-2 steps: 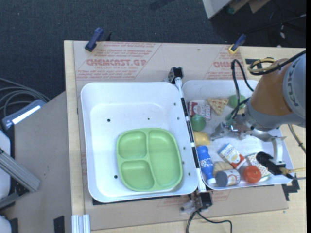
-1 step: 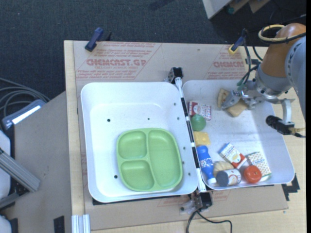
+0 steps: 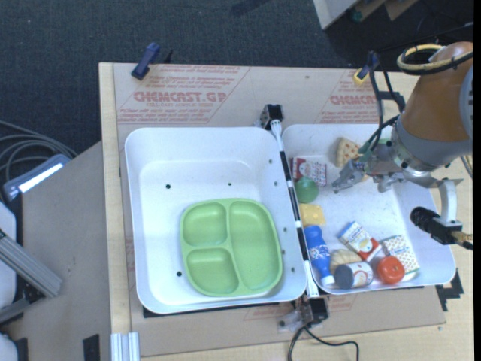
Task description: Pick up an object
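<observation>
Two shallow white bins sit side by side on a bench covered with brown board. The left bin point(image 3: 150, 156) holds a green divided plate point(image 3: 230, 246) with three compartments, lying flat toward the bin's near side.

The right bin point(image 3: 432, 265) carries the small objects. Along its left wall, from far to near, lie a red-and-white packet point(image 3: 310, 168), a green ball point(image 3: 307, 191) touching the packet's near edge, a yellow item point(image 3: 312, 214) and a blue bottle point(image 3: 315, 248). Near the far wall rests a tan holed piece (it looks like a cheese wedge) point(image 3: 346, 151). In the near part sit a small red-and-white carton point(image 3: 356, 239), a checkered packet point(image 3: 402, 253), a red tomato-like ball point(image 3: 390, 270) just beside that packet, and a dark-capped can point(image 3: 350, 275) lying on its side.

The arm point(image 3: 440, 115) comes in from the right, its orange band above the grey wrist. The gripper point(image 3: 347, 180) hangs over the far middle of the right bin, between the cheese wedge and the green ball, near both but not visibly touching either. Its two metal fingers point(image 3: 342, 184) point left and look slightly spread, with nothing seen between them; whether the tips reach the bin floor is unclear
</observation>
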